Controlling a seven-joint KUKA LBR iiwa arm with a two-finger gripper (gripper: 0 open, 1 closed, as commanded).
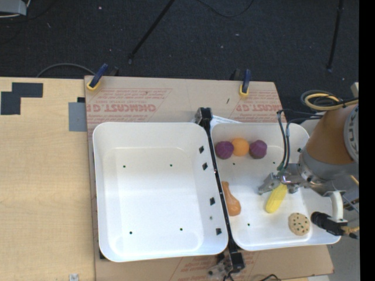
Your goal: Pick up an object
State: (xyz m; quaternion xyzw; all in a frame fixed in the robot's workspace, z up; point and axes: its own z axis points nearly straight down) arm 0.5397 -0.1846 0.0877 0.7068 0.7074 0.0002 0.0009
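Two fingers (275, 186) apart over the corn cob (275, 198) in the right bin (258, 242): closing next, then lifting.

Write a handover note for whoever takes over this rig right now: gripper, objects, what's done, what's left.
Gripper: low in the right bin, at the upper end of the corn cob; grasp unconfirmed.
Objects, all in the right bin: two purple balls flanking an orange ball at the back, orange carrot-like piece by the divider, cookie front right.
Done: nothing lifted.
Left: secure one object and raise it.
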